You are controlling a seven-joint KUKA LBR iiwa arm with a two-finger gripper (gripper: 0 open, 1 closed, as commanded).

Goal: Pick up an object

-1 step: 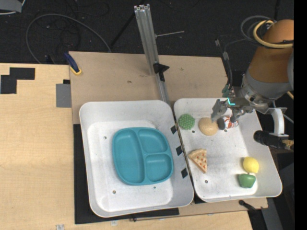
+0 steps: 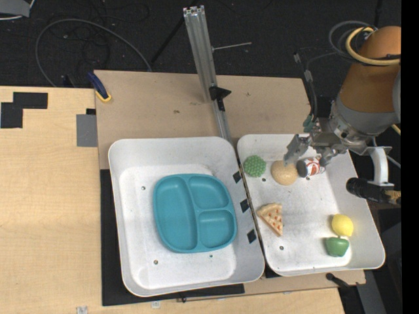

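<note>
The tan bun (image 2: 284,173), prob. light & soft, is best pinched across its middle by the gripper (image 2: 303,156); finger state can't be told.

Right bin (image 2: 366,257) crowded along its upper edge by green ball (image 2: 255,167), tan ball (image 2: 284,173) and red-white object (image 2: 311,169), bare floor at its centre, pizza slice (image 2: 272,218) by its left wall, lemon (image 2: 342,225) and green pepper (image 2: 336,246) blocking its lower right corner
</note>
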